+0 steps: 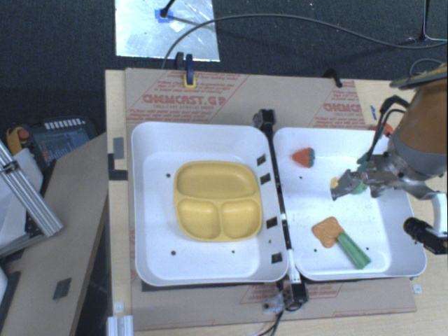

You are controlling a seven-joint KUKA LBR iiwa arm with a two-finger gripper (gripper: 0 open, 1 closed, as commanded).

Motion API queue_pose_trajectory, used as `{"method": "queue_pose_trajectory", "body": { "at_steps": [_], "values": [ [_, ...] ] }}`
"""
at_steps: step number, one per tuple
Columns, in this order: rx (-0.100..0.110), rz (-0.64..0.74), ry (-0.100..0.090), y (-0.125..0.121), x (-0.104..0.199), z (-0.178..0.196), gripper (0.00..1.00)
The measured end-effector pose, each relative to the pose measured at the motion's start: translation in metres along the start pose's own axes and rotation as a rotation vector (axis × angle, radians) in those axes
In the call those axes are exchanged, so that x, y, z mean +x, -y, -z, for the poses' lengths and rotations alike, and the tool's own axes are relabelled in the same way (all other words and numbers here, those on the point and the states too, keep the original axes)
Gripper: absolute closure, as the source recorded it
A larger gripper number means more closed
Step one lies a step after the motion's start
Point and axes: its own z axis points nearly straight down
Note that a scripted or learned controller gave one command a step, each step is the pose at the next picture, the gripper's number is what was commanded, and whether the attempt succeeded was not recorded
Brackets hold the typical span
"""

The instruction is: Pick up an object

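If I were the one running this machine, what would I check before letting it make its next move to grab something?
1. Things to pick lie in the right bin: ok. A small red and green piece sits near the back; an orange-headed tool with a green handle sits near the front.
2. Gripper is over the right bin: ok, between those two items.
3. Gripper is already holding something: cannot tell. A small yellowish bit shows at its tip, too small to judge.
4. The two items lie apart, with room around each: ok.
5. Yellow divided tray in the left bin is out of the arm's way: ok.
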Motion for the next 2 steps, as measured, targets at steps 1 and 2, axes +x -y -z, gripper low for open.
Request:
{"method": "queue_pose_trajectory", "body": {
  "at_steps": [1, 2],
  "values": [
    [-0.013, 0.003, 0.002, -0.003, 0.0, 0.006, 0.0],
    [-0.009, 0.0, 0.001, -0.01, -0.001, -0.054, 0.0]
  ]
}}
